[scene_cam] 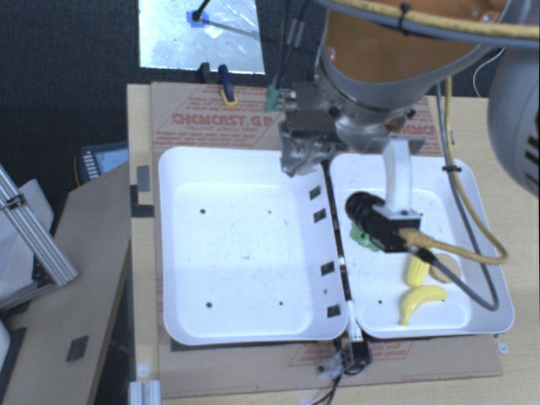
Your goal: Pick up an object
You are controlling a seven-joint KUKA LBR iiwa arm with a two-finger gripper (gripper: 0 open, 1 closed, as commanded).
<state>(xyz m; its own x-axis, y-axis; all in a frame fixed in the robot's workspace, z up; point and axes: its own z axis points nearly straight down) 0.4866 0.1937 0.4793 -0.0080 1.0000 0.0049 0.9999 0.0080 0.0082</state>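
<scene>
Banana (422, 299) lies in the right bin (375, 306), well apart from the hand (301, 160), its grip unreadable.

bench (139, 150) | brown printed sheet (211, 118) on it | left bin (245, 260), right bin (371, 302) on sheet

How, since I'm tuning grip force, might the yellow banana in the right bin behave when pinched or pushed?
The banana looks small and toy-like, so it is probably light and fairly stiff. Its curved, smooth-looking body may slip or pivot in a pinch. Lying flat on the right bin floor, it would likely slide rather than roll.
</scene>
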